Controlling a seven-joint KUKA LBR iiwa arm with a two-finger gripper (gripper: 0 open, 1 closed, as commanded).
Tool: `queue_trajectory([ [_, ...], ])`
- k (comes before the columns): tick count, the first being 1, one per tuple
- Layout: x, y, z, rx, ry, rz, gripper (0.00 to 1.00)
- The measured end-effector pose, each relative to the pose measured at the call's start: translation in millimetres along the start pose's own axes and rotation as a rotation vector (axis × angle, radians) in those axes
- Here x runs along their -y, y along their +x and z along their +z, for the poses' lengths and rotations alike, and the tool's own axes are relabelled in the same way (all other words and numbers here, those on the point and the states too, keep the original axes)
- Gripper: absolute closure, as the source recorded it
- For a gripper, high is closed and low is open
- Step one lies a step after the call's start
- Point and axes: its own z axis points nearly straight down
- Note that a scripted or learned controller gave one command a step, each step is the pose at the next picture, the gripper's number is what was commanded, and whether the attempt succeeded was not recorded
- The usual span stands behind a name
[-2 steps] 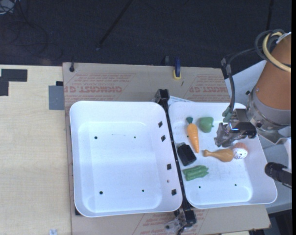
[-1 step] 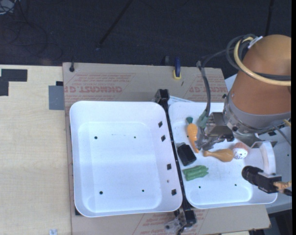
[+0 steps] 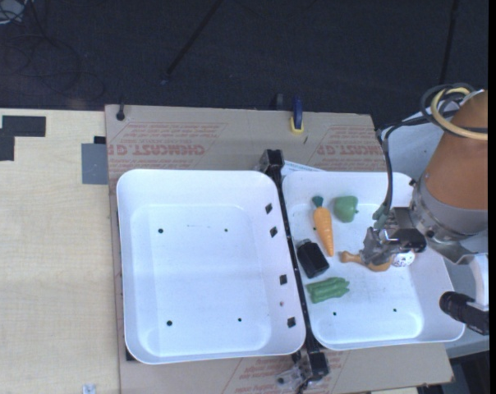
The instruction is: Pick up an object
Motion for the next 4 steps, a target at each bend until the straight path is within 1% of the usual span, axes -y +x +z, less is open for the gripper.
queue_trajectory([
  [1, -15, 72, -54, -0.003, -0.011, -0.016, 1.0],
  [2, -75, 74, -98, -0.001, -0.013, -0.01, 1.0],
  [3, -31, 128, -81, -0.002, -0.002, -0.013, 1.0],
  [4, -51, 141, -108, -0.002, -0.009, -0.01, 1.0],
])
